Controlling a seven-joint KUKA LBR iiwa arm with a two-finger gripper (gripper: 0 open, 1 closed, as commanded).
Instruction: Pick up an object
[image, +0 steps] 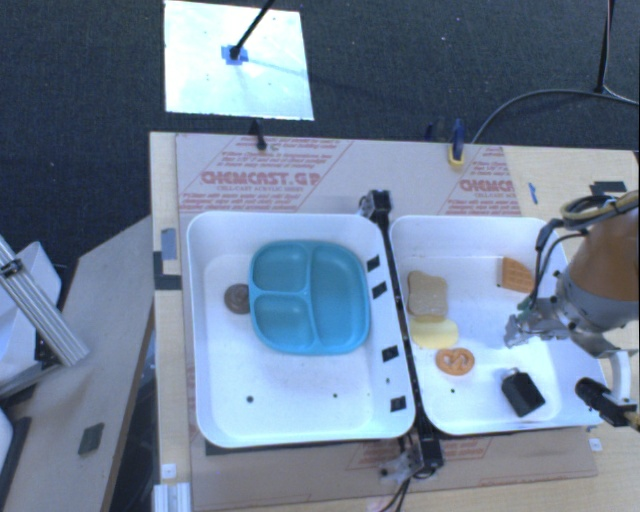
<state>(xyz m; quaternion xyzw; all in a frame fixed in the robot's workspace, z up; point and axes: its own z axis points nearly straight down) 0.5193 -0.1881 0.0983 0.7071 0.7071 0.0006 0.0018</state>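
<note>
- While the arm (600, 270) reaches in from the right, we see its grey body with the orange band hanging over the right bin (480, 232).
- We find the pincer (522, 328) low over the right half of that bin, near the bin floor, pointing toward the middle of the bin.
- We cannot tell whether the pincer is spread or pressed together; its tips are too small and blurred, and we see nothing caught in it.
- We count five things in the right bin, any of which could be picked up: a bread slice (428, 293), a pale yellow piece (435, 333) touching it just below, an orange pretzel-shaped piece (455, 361) just beside the yellow one, a tan cracker (517, 274) near the back wall, and a black block (522, 392) near the front.
- We see the pincer between the cracker and the black block, apart from both, and to the right of the pretzel-shaped piece.
- We see the left bin (230, 400) holding a blue divided plate (308, 297) with three compartments and a brown round piece (237, 298) touching the plate's left edge.
- We note both bins lying side by side on the worktop (300, 170), which carries a sheet with red print.
</note>
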